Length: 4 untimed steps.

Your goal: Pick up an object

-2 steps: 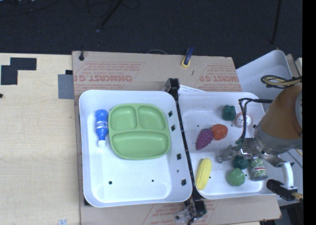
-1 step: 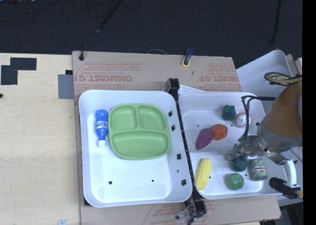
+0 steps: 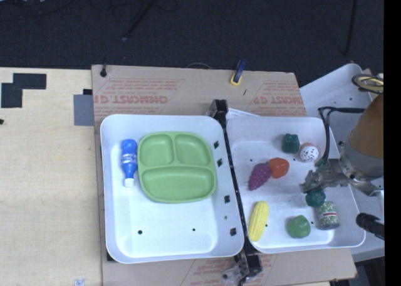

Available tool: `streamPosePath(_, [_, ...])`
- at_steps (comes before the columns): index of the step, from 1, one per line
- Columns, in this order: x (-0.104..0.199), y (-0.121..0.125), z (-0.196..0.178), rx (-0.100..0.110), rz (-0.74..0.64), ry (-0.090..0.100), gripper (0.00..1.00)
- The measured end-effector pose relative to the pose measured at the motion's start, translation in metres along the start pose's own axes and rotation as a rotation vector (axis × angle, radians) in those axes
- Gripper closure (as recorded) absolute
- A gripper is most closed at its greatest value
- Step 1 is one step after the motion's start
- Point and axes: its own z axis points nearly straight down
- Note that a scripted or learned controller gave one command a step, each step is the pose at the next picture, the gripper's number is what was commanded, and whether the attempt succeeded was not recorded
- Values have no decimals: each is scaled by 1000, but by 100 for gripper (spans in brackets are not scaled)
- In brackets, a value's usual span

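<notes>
Two white bins sit side by side, and the action is all in the right bin (image 3: 250,147), where the gripper (image 3: 316,181) hangs over the far right part, just above a small dark green ball-shaped toy (image 3: 315,199); whether the jaws are spread or pressed together, I cannot tell from this slant, and nothing shows between them. That green toy looks the likely target: it lies near the bin's right wall, touching or just beside a small patterned can (image 3: 327,215), with a lighter green toy (image 3: 299,226) a little nearer the camera. It reads as light and hard, rounded and probably smooth, so I judge it will want to squirt out of a pinch; best taken across its widest middle, from above, clear of the can. Further in lie a yellow corn cob (image 3: 258,220), purple grapes (image 3: 259,175) touching an orange toy (image 3: 279,167), another dark green piece (image 3: 290,143) and a speckled white ball (image 3: 308,152). Over in the left bin (image 3: 163,241), a green divided plate (image 3: 175,167) and a blue bottle (image 3: 128,161) sit well apart from all this
</notes>
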Motion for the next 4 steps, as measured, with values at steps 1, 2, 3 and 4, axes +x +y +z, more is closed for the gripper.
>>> streamPosePath(1, [5,10,-53,-1,-2,0,100])
streamPosePath(2, [4,10,-81,1,-2,1,100])
streamPosePath(3, [60,13,-90,5,-6,4,100])
streamPosePath(4, [107,19,-81,6,-5,3,100])
